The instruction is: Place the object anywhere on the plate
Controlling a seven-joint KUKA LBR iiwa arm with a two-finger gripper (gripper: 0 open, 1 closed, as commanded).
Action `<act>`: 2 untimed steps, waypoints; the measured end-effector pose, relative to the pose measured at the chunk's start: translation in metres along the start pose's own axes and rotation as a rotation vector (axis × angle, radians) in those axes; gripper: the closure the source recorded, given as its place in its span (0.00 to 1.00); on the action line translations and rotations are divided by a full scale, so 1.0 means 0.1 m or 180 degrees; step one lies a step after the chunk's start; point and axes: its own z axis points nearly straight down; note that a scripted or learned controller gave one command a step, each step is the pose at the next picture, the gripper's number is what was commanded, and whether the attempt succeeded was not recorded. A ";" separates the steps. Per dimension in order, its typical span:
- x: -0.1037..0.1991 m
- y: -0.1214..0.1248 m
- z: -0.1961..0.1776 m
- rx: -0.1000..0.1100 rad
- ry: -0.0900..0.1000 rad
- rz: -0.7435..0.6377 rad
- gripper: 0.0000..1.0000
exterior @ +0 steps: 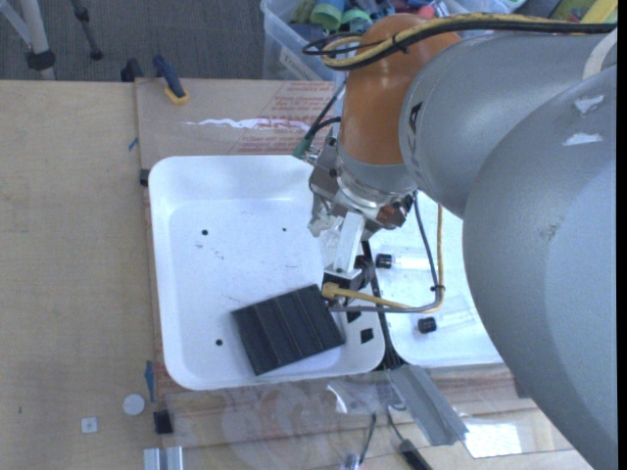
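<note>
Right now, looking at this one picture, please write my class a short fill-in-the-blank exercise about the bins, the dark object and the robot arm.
1. The dark grey ridged rectangular slab lies in the ____ of the two shallow white bins.
2. The band above the grey arm's wrist is coloured ____.
3. The slab rests near the bin's ____ right corner, as the camera sees it.
4. The arm's tool hangs just beside the slab's ____ edge.

Missing words: left; orange; lower; right
</note>
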 end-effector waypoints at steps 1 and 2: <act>0.64 0.18 0.51 -0.0002 0.0001 -0.0249 1.00; 0.65 0.18 0.50 -0.0002 0.0001 -0.0249 0.00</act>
